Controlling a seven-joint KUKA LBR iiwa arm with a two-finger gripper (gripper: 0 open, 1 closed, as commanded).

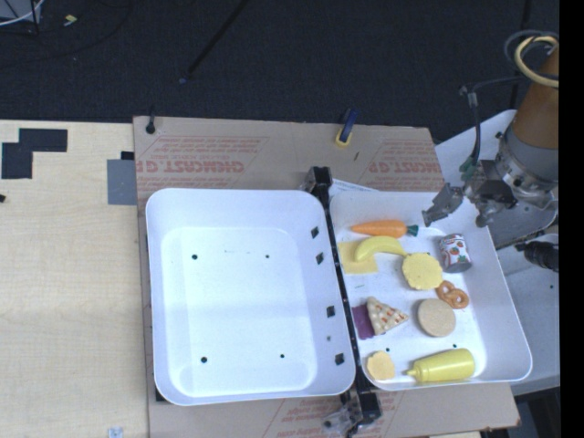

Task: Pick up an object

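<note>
Grey gripper (463, 201) open above right bin (511, 336) — near the carrot (379, 229)

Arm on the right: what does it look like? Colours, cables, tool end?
The arm has a grey body with an orange band above the wrist. A yellowish cable loops by the band, and a thin dark cable runs down its left side. The tool is dark grey metal with two short fingers.

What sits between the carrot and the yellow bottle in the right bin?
In the camera view, between the carrot and the yellow bottle lie the banana, a yellow round piece and a tan cookie.
</note>
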